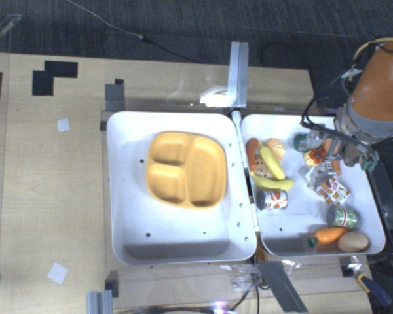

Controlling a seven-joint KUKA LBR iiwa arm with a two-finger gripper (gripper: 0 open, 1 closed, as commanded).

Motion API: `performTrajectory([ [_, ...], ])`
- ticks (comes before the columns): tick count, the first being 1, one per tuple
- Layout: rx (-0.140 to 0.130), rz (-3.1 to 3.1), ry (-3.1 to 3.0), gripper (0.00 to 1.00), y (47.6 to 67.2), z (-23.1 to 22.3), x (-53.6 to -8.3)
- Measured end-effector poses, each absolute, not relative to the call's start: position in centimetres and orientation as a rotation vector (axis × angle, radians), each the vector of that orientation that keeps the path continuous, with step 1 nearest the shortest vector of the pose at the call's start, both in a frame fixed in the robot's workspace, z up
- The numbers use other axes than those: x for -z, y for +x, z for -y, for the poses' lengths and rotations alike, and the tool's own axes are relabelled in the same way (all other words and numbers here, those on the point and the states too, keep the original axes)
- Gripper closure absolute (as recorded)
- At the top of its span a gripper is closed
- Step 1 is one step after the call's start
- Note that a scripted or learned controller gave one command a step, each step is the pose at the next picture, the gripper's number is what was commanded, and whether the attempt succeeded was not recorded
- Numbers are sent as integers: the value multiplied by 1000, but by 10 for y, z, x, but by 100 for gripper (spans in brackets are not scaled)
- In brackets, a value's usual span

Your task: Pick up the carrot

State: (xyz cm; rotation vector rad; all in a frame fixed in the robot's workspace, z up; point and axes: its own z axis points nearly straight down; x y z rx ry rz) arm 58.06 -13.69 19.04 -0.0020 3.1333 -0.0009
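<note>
Tapered orange carrot (329, 235) beside smooth tan potato (353, 241), right bin corner; end effector (326, 173) metallic, finger state unclear.

No legible text, number or brand anywhere. Printed red-and-white pattern on packet (333, 190) at 3 o'clock in right bin (373, 205); printed label on can (273, 200) at 9 o'clock; lettering too small to read.

Pale matt wood surface (46, 195), smooth glossy white plastic bins (183, 241), matt yellow plastic tray (187, 169), smooth orange carrot (329, 235)
</note>
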Motion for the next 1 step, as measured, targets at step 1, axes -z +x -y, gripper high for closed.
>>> performTrajectory([
  [1, -1, -3142, 56, 0, 497, 139, -113],
])
